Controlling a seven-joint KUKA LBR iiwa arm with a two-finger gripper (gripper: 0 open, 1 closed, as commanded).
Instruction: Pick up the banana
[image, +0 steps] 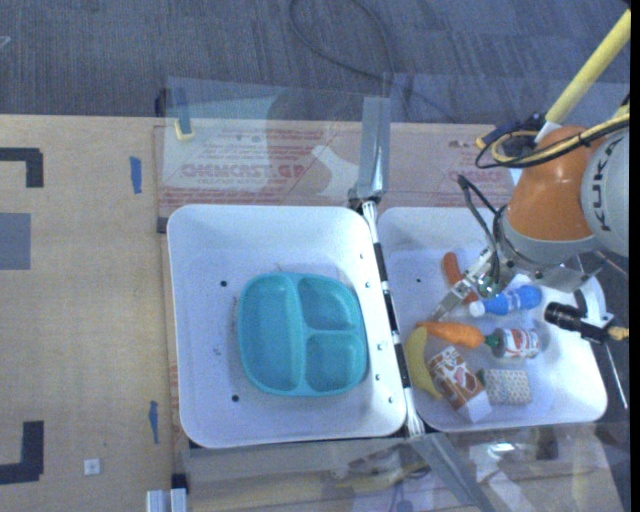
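Note:
The banana (416, 362) is yellow and curved. It lies along the left wall of the right bin (590, 395), near the front, with its right side tucked against a small printed box (456, 378). My gripper (466, 288) hangs over the middle of the right bin, up and to the right of the banana and apart from it. It sits just above an orange carrot (456, 333). Nothing from the bin shows in the gripper.
A red sausage (452, 268), a blue and white bottle (512, 300), a small jar (516, 343) and a speckled pad (506, 386) crowd the right bin. The left bin (200, 250) holds a teal divided plate (302, 334). Cables trail from the arm's orange band (548, 200).

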